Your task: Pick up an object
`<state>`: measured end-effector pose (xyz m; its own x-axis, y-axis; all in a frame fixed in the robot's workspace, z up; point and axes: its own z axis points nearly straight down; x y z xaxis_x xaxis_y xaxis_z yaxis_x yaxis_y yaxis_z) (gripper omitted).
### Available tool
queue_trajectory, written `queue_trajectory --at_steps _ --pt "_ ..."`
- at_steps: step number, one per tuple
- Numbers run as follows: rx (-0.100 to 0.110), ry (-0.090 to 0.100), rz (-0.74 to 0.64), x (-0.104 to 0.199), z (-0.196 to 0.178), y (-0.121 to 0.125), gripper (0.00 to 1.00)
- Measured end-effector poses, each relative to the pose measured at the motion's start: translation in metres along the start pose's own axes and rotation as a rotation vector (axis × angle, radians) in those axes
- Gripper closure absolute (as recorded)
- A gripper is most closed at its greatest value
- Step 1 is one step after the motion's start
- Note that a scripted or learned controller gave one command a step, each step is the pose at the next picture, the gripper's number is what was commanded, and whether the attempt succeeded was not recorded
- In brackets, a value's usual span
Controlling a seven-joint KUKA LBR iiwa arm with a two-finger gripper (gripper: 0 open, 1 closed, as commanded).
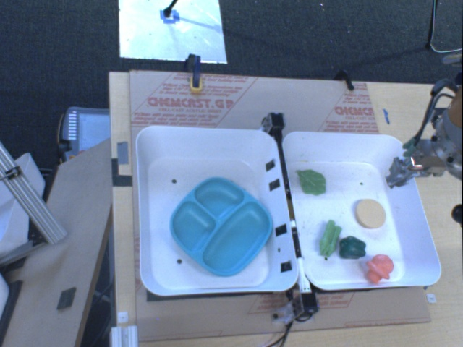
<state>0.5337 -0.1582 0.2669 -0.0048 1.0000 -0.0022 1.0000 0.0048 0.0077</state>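
Nearest me, a pink toy (379, 267) lay with the other pickable bits in the right bin (427, 230), down-left of the end effector (400, 172) poised at its rim, grip state unclear.

Overall light: bright, even, falling from overhead.
Glare: a metal sheet (172, 20) beyond the bench's far edge is washing out to pale blue-white.
White bins (210, 139): reading clean, with floors nearing overexposure.
Shadows: soft and short, lying close under the blue tray (221, 226).
Focus: slightly soft throughout.
Gripper (402, 170): blurring faintly at the right bin's far right corner.
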Motion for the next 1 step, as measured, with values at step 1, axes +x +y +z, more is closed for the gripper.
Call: queue_trajectory --at_steps 1 --pt "0.004 0.004 -0.005 0.0528 -0.0045 0.0011 1.0"
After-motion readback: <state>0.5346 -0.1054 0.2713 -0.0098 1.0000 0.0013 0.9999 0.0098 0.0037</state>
